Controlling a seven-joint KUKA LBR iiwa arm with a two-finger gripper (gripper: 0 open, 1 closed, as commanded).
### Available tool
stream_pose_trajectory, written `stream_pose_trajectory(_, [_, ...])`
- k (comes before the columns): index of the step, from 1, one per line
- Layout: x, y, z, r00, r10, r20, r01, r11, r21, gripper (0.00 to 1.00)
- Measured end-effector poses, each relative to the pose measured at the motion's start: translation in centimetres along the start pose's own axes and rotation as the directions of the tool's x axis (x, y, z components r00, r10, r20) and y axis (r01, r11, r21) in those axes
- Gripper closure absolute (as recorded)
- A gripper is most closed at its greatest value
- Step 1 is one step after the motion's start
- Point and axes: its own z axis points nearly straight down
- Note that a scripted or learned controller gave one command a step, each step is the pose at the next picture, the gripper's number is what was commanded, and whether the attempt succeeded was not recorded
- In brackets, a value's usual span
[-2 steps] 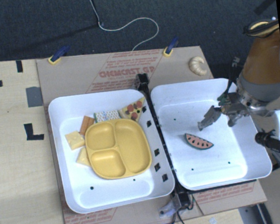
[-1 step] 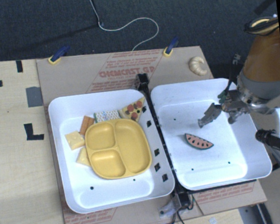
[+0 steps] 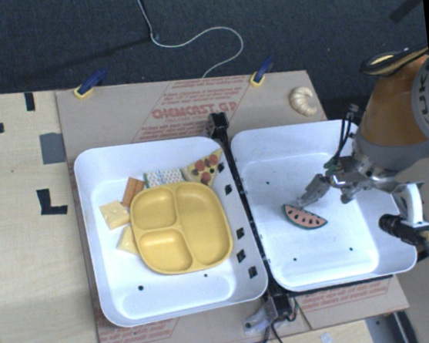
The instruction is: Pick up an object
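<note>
A watermelon slice (image 3: 305,216), red with dark seeds and a dark rind, lies flat on the floor of the right bin (image 3: 365,261). My gripper (image 3: 309,193) reaches in from the right and hovers just above and slightly behind the slice. Nothing shows held in it. The grey arm with its orange band (image 3: 393,110) fills the right side above the bin's far right corner.
The left bin (image 3: 109,296) holds a yellow divided plate (image 3: 181,227), with a pizza slice (image 3: 207,165), a cracker (image 3: 114,214) and other small food pieces around its rim. A tan object (image 3: 303,100) lies on the cardboard behind the right bin. A black divider (image 3: 238,203) separates the bins.
</note>
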Motion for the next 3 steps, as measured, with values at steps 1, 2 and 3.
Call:
stream_pose_trajectory(1, [1.1, 0.1, 5.8, 1.0, 0.0, -0.001, 0.0, 1.0, 0.0, 0.0])
stream_pose_trajectory(2, [1.1, 0.1, 8.1, 1.0, -0.001, 0.001, 0.001, 1.0, -0.006, 0.0])
stream_pose_trajectory(3, [1.1, 0.1, 7.0, 1.0, -0.002, 0.002, 0.002, 1.0, -0.008, 1.0])
